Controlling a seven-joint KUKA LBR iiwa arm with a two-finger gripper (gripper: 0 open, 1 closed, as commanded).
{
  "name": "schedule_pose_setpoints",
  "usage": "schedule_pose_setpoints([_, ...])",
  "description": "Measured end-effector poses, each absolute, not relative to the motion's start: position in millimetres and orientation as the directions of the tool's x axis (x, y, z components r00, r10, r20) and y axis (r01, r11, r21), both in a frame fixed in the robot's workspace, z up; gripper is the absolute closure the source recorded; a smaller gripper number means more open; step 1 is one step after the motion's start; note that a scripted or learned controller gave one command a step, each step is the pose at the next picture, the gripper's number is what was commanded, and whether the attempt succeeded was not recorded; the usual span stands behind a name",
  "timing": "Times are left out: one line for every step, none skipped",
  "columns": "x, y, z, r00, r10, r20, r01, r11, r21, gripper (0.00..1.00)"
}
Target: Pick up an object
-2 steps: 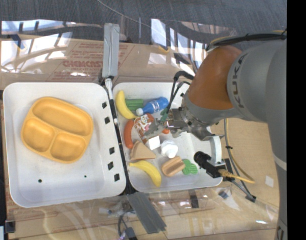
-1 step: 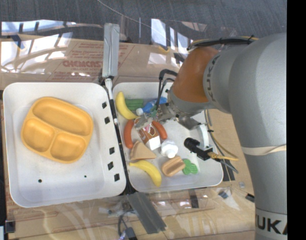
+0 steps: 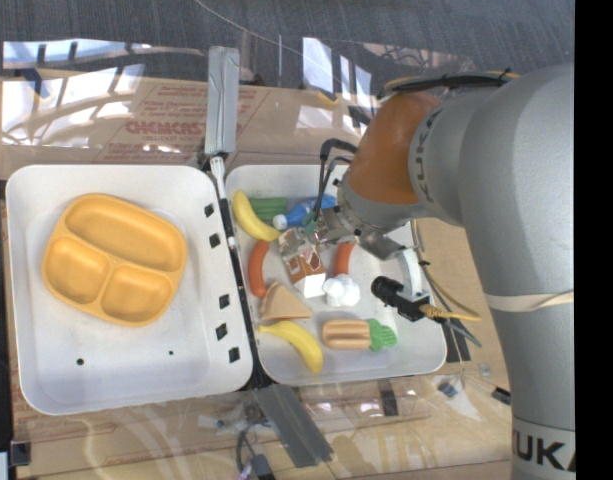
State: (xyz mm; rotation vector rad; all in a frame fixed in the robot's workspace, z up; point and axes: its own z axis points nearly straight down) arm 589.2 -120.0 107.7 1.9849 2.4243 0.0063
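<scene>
Progress on the pick looks early: nothing is seen lifted clear of the right bin (image 3: 426,353), and every toy in it appears to lie on the bin floor. The gripper (image 3: 316,236) is low over the middle of that bin, reaching in from the arm (image 3: 456,158), and its tip sits right at a small brown packet (image 3: 304,261). Whether the jaws are spread or closed, and whether they have hold of the packet, cannot be told from this slanted view, since the wrist hides most of them.

Taking the brown packet as the landmark: a white block (image 3: 314,286) and a white round piece (image 3: 342,291) lie just below it, an orange sausage (image 3: 257,267) just to its left, another sausage (image 3: 343,258) to its right. A banana (image 3: 251,216) and a green piece (image 3: 269,209) lie above-left, a blue item (image 3: 299,213) above. A sandwich wedge (image 3: 281,303), a second banana (image 3: 298,342) and a hot dog (image 3: 347,334) lie below.

Still to do, as I judge it: a firm grasp and a lift. The left bin (image 3: 31,368) holds a yellow divided tray (image 3: 114,258), well apart from the packet.
</scene>
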Motion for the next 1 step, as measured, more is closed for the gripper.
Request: schedule_pose_setpoints([605.9, -45.1, 194.5, -0.274, 0.962, 0.000, 0.962, 0.274, 0.004, 1.00])
